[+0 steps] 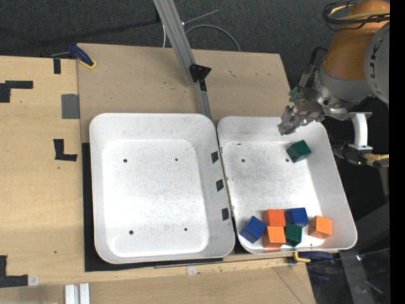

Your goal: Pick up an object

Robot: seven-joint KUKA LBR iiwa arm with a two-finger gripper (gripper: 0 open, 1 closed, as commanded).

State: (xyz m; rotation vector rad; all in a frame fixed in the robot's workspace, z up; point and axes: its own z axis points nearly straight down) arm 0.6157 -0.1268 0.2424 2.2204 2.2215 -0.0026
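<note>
Gripper [288,124], grip state unreadable, hangs over the right bin [335,170] beside a green block [298,151].

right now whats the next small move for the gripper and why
Probably ease the gripper down and slightly toward the green block. That block lies alone in the right bin, just below the gripper, away from the clustered blocks, so it looks the easiest pick.
</note>
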